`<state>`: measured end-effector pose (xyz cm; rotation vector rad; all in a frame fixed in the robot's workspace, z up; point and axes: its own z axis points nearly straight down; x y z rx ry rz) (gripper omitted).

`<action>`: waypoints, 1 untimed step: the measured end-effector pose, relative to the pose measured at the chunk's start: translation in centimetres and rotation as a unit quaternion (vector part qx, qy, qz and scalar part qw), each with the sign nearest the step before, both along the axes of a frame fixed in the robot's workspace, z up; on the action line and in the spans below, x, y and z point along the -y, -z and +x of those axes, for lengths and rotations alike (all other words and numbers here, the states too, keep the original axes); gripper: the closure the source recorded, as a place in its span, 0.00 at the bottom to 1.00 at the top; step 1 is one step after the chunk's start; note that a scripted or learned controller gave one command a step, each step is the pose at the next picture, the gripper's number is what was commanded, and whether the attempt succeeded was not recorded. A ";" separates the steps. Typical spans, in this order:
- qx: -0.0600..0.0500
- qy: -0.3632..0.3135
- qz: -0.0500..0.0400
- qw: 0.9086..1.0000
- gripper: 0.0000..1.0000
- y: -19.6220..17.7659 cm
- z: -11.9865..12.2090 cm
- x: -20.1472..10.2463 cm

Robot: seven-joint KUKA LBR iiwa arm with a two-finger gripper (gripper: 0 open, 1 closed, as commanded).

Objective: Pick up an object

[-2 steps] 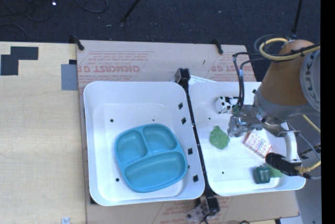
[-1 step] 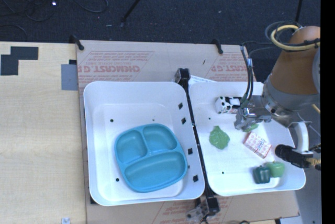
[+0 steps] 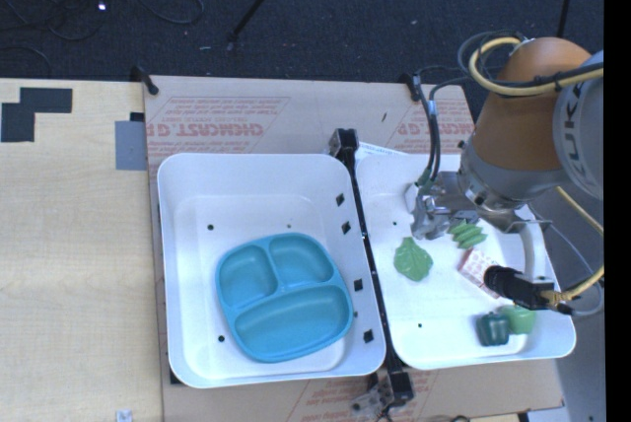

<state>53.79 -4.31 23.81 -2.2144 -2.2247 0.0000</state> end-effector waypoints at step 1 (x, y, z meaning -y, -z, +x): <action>0.000 0.000 0.000 1.000 1.00 -0.6 0.3 -4.8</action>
